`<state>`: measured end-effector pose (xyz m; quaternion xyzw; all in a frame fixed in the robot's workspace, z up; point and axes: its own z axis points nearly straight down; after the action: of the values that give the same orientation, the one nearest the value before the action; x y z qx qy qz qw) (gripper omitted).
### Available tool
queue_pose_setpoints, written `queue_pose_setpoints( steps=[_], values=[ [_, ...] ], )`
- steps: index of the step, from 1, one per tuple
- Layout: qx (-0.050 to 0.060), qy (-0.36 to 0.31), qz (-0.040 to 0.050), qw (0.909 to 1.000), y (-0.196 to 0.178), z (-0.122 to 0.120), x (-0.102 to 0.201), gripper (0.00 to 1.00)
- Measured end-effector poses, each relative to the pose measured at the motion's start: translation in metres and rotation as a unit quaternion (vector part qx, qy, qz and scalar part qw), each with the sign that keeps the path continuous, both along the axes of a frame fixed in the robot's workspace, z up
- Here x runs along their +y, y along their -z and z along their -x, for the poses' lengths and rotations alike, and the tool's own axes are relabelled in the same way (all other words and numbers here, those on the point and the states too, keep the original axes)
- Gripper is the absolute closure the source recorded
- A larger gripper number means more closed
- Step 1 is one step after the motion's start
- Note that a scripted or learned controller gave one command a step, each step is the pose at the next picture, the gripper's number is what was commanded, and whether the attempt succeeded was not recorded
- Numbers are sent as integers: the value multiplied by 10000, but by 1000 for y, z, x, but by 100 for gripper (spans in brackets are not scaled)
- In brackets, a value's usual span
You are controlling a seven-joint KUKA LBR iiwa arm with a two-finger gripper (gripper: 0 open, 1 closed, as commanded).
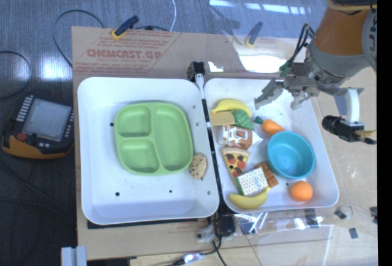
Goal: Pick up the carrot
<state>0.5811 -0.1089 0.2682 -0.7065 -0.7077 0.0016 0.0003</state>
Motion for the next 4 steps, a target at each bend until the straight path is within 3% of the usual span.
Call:
queue_pose_setpoints(
  steps=[1,2,3,4],
  values=[
    [21,-882,-3,9961,72,-30,-36,0],
    [-38,-715,3,9974,172,-36,-92,0],
    [-88,-255,44,9996,177,-22,-69,0],
    [-113,-255,49,9996,166,-24,-69,100]
  ],
)
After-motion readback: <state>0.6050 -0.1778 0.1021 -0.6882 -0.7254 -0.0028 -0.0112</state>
